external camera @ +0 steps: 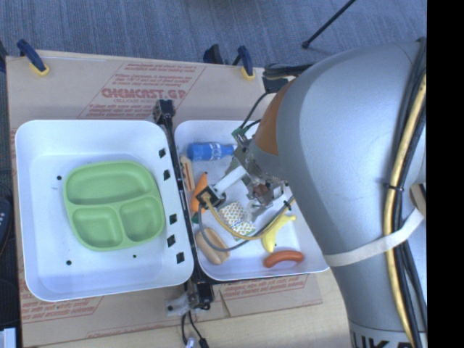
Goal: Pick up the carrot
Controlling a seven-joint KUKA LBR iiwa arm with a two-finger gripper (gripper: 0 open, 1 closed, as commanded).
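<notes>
The carrot lies in the right bin, close against that bin's left wall, just right of the frame's centre. It is a slim orange piece running from upper right to lower left, and its lower part is partly covered by robot hardware. Nothing visibly grips it.

Just above it, near the bin's top edge, a blue bottle lies on its side. To the carrot's left, a thin tan stick lies along the wall. Below the carrot, a pale brown bun sits in the bin's lower left corner. Right of the bun lies a small patterned pouch, then a yellow banana, and under the banana a reddish sausage near the lower edge.

The gripper hangs over the middle of the right bin, to the right of the carrot and apart from it. Whether it is released or clenched cannot be told from this angle. The grey arm covers the right side of the frame, with its orange band just above the gripper.

The left bin holds a green divided plate with three sections, lying flat near its middle. Both bins rest on a cardboard sheet with red print. A blue clamp sits at the upper left.
</notes>
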